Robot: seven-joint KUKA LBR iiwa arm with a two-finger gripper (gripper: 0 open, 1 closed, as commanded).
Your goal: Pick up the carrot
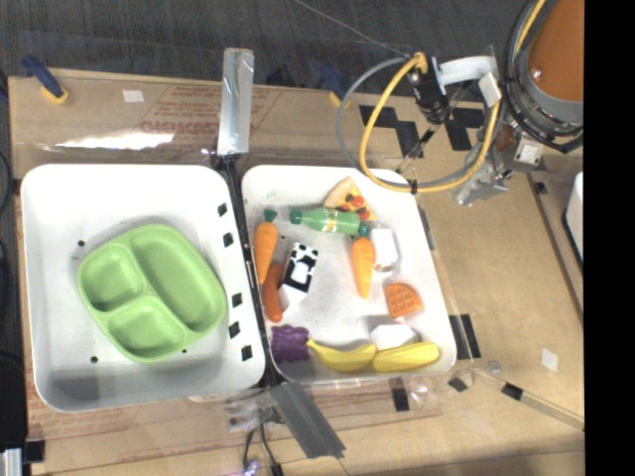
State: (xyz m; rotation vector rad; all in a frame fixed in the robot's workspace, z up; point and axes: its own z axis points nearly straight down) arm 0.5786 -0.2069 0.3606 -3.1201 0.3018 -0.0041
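- Gripper (474,188) hangs beyond the right bin's (437,266) far right corner; whether its jaws are open I cannot tell.
- One carrot (363,264) lies mid-bin, another carrot (266,249) along its left wall.

Left bin (40,266): divided plate (149,291). Right bin (437,296): carrot (363,264) mid, bottle (332,221) behind it, banana (342,355) in front.

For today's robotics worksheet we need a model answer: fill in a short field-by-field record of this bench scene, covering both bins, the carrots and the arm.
left bin: green tray with three compartments
right bin: toy foods
carrots: two; one by the bin's left wall, one near the middle
other items: green bottle, pizza slice, banana, corn, grapes
arm: top right, outside the bins
carrot picked: not yet
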